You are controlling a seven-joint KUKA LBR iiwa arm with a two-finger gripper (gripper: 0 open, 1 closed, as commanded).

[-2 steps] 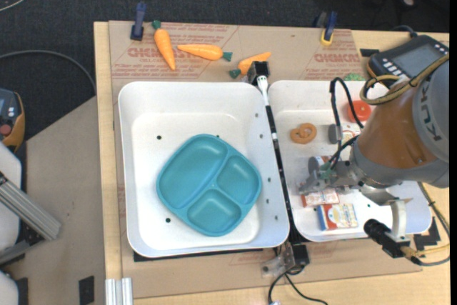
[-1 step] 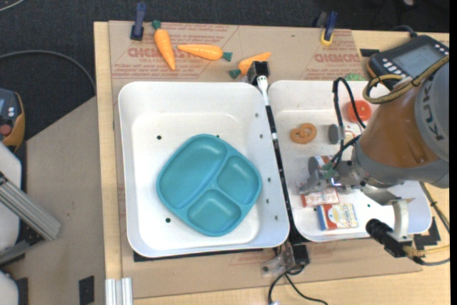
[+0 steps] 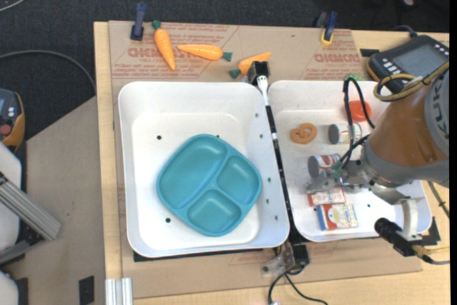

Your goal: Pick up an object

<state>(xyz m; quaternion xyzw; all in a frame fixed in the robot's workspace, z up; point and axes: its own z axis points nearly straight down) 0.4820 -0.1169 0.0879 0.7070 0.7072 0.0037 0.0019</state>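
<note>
From the camera view above the bench, the arm's gripper (image 3: 330, 178) hangs low over clutter in the right bin (image 3: 285, 153), near a small packet (image 3: 335, 216); its grip cannot be told. The approach appears underway; next, a clean closure and lift.

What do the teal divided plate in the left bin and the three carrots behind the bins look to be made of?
The divided plate looks like moulded plastic: one even teal colour, rounded compartment ridges, a soft semi-matte sheen. The carrots seem to be toy food, probably plastic or rubber: flat uniform orange bodies with solid green tips, too smooth for real ones. Their finish is hard to tell at this size.
</note>
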